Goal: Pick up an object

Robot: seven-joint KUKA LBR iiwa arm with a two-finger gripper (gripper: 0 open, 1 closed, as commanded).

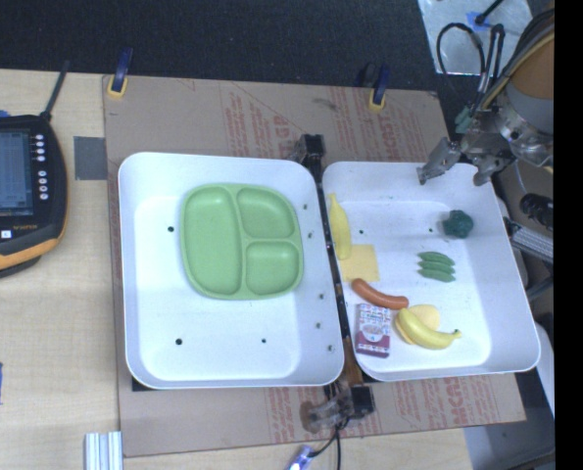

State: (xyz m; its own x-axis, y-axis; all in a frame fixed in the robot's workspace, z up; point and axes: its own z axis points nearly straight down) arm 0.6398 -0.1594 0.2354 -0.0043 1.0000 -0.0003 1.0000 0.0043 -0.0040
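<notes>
- Step in hand: approach. The gripper [458, 165] hangs over the far right corner of the right bin [511, 355], with nothing between its fingers; the two fingers stand apart, one to the left and one to the right.
- Candidates, all lying in the right bin: dark green lump [458, 224], nearest the gripper; green pea pods [436, 265]; banana [424, 327]; sausage [379, 295]; red-and-white packet [372, 330]; yellow cheese slice [361, 261]; yellow strip [340, 226] along the bin's left wall.
- Next move, as judged: come down over one item, the dark green lump being closest, and close on it. Banana, sausage and packet lie close together, so a grasp there risks nudging neighbours.
- Left bin [139, 262]: holds a green divided plate [241, 240], lying flat.
- Surface: both bins sit side by side on a cardboard sheet [222, 116], held by clamps [120, 71] at its far edge.
- Room: a teach pendant [12, 189] rests on the bench at left; dark floor beyond.
</notes>
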